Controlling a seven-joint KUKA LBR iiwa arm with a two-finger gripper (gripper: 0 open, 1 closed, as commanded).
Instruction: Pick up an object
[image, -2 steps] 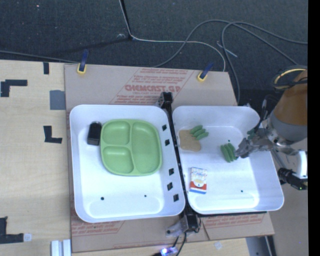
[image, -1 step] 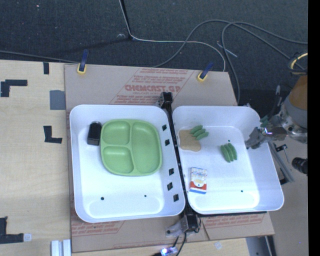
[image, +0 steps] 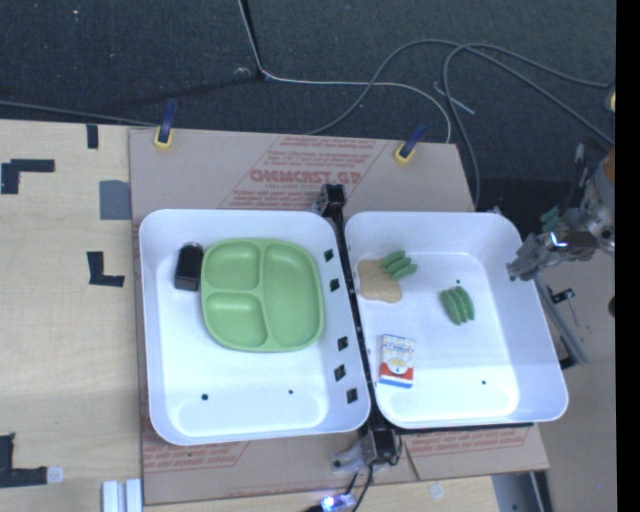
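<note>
1. I am at the approach step: nothing is picked up yet, and my gripper hangs at the right edge of the right bin, just over its rim, not above any object.

2. I cannot tell the state of my gripper; from this slant it is a small grey blur, and nothing shows in it.

3. The right bin holds my likeliest targets. A green bean pod lies near the middle of the bin, to the left of my gripper and a little nearer the front. It is the closest thing to me and lies apart from everything else.

4. A second green pod lies farther left, touching or overlapping a tan flat piece near the bin's left wall. A small white carton with a red band lies near the front left, well apart from my gripper.

5. The left bin holds a green divided plate and a small black block just beside the plate's left edge. Both are far across from me.

6. My judgement: the next move calls for travelling left over the lone pod, lining up across its narrow width, then coming down. It is small and lies flat, so a slight offset could close on nothing.
</note>
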